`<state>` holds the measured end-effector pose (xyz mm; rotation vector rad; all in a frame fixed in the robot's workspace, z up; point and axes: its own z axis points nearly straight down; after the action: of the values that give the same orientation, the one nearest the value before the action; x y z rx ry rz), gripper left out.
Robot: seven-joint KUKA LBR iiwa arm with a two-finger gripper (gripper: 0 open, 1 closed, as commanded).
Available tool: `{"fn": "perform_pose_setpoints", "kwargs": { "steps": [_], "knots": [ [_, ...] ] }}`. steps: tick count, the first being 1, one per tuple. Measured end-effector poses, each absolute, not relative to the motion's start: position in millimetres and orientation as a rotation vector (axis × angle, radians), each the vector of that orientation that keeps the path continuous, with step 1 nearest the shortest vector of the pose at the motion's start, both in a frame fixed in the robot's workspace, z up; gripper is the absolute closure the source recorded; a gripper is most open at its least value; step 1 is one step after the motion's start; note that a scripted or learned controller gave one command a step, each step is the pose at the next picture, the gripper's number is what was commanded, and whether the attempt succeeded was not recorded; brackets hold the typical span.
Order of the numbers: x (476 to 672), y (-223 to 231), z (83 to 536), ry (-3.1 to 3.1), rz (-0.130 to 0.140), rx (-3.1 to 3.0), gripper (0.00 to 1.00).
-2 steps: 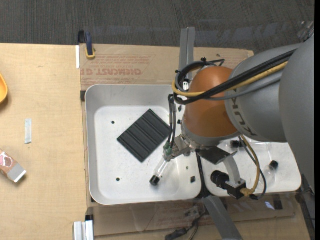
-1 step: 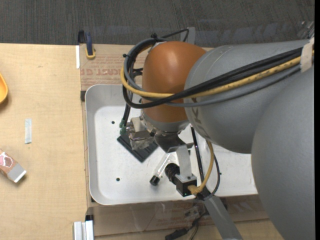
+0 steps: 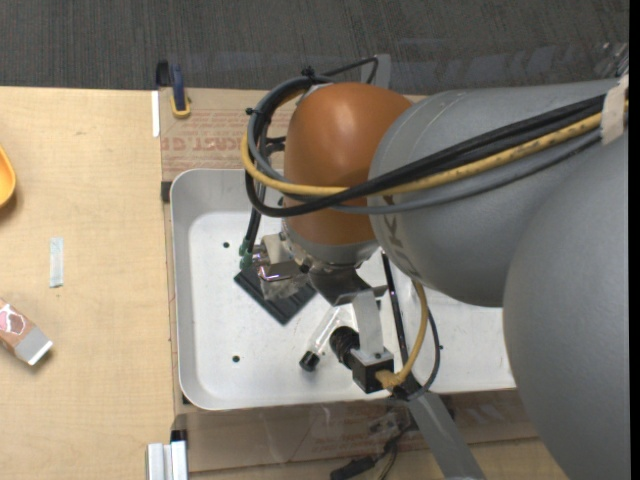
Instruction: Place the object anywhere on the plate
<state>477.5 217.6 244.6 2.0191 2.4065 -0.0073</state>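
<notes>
Gripper (image 3: 281, 279) sits low over a dark flat object (image 3: 273, 303) in the bin (image 3: 203, 313) (its opening hidden, cannot tell); a shallow grasp could slip off that thin edge, I judge

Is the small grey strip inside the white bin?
No, the grey strip lies on the wooden bench, left of the white bin and apart from it.

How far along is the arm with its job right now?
Nothing looks finished: the dark flat object lies on the floor of the white bin. In hand: the gripper sits low right over it, though a hold can't be confirmed. Left: securing it, lifting it and setting it on the plate.
</notes>
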Motion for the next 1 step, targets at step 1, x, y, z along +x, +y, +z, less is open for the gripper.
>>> {"fn": "perform_pose_setpoints", "kwargs": {
  "steps": [1],
  "knots": [
    [573.5,213.5,302.2,1.992,-0.008,2.427,0.0]
  ]
}}
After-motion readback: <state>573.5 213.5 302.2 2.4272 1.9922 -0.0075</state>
